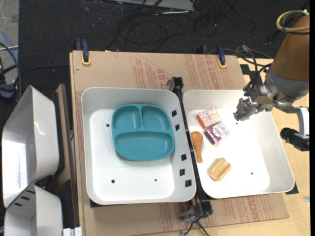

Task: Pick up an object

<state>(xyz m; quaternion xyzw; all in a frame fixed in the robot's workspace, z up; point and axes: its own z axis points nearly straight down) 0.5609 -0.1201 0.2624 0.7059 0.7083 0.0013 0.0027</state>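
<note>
The right bin point(266, 146) holds several small items. A red-and-white packet point(208, 117) lies near its left wall, with a purple packet point(216, 132) just below it. An orange spoon-shaped piece point(197, 144) rests along the left wall, and a tan bread-like block point(219, 169) lies nearer the front. My gripper point(242, 111) hangs over the bin's upper middle, to the right of the red-and-white packet and apart from it. Nothing shows between its fingers.
The left bin point(98, 132) carries a teal divided plate point(143, 132). A black divider with clips point(184, 136) runs between the bins. Blue-and-yellow clamps point(85, 53) point(221, 57) hold the cardboard at the back. White containers point(27, 136) stand at the left.
</note>
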